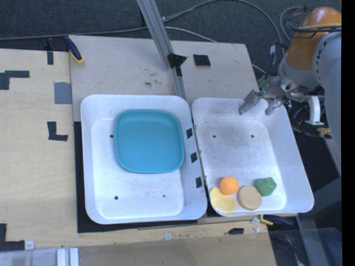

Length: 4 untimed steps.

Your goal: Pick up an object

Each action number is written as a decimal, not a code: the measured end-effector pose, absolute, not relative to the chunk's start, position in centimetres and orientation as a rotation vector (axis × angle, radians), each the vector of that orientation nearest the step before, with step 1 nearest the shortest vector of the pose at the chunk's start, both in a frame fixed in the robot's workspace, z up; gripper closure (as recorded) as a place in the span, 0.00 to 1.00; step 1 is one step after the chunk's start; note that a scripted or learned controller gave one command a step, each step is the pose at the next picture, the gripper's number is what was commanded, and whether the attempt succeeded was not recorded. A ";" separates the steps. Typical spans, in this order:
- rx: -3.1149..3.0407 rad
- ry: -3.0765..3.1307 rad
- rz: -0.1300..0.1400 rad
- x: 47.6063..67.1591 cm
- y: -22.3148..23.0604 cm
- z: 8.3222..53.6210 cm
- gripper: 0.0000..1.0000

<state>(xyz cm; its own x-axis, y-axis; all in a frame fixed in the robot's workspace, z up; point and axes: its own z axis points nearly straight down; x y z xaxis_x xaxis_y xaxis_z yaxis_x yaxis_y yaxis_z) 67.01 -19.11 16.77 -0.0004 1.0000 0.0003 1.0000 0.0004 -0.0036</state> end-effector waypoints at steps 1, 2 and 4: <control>-2.217 -2.219 0.005 66.3 -18.4 10.9 0.00; -2.219 -2.222 0.002 66.3 -18.3 8.8 0.00; -2.222 -2.225 -0.003 66.2 -17.9 14.2 1.00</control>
<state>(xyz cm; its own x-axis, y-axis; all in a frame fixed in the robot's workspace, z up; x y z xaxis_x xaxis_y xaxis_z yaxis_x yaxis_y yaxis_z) 66.24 -17.91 14.23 -0.0011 1.0000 -0.0006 1.0000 0.0011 0.0034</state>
